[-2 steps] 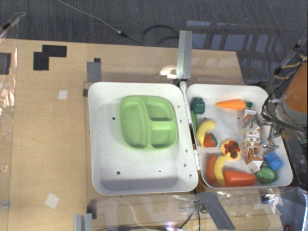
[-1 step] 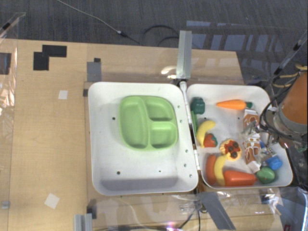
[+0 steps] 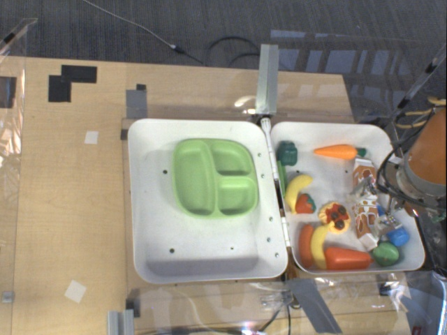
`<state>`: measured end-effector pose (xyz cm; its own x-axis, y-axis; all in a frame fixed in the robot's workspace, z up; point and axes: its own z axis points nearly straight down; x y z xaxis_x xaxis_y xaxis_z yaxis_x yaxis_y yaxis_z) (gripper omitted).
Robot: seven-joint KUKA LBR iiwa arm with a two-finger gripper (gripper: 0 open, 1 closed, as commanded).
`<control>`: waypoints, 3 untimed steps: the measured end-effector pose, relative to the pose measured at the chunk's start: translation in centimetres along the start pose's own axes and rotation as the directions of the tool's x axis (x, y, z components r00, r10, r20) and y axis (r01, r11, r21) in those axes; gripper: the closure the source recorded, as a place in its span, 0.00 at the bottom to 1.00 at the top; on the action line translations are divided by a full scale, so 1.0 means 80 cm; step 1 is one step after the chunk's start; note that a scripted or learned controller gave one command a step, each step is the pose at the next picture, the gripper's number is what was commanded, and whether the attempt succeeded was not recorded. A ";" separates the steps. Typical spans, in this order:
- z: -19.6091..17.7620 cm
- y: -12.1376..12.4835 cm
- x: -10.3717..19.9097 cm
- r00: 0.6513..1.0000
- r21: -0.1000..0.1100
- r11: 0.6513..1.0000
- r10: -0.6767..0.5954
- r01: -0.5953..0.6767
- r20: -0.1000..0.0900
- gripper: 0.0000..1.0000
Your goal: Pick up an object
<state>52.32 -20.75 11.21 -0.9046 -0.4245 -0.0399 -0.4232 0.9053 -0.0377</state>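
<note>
From my remote station, using the right bin (image 3: pixel 408 137) as landmark: at its near edge I see a red pepper (image 3: pixel 346 258) and green ball (image 3: pixel 385 254). Mid-bin lie a banana (image 3: pixel 297 187) and snack packets (image 3: pixel 364 215). At its far end lies the carrot (image 3: pixel 336 152). The gripper (image 3: pixel 391 218) sits at its right side; I cannot tell its state.

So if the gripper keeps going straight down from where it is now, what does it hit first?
Probably the small brown-and-white packet lying in the right bin, since the gripper hangs just over that cluster. The blue piece sits close beside it. Depth is hard to judge from this slanted view.
</note>
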 end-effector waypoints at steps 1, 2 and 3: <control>-0.001 0.004 0.005 1.000 0.008 1.000 -0.020 0.020 0.013 0.00; -0.003 0.030 -0.012 1.000 0.015 1.000 0.010 -0.010 0.005 0.00; 0.024 0.023 -0.132 1.000 -0.020 1.000 0.022 -0.023 -0.016 0.00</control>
<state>61.20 -14.60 9.66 -0.9145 -0.4039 -0.0247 -0.4036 0.9148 -0.0165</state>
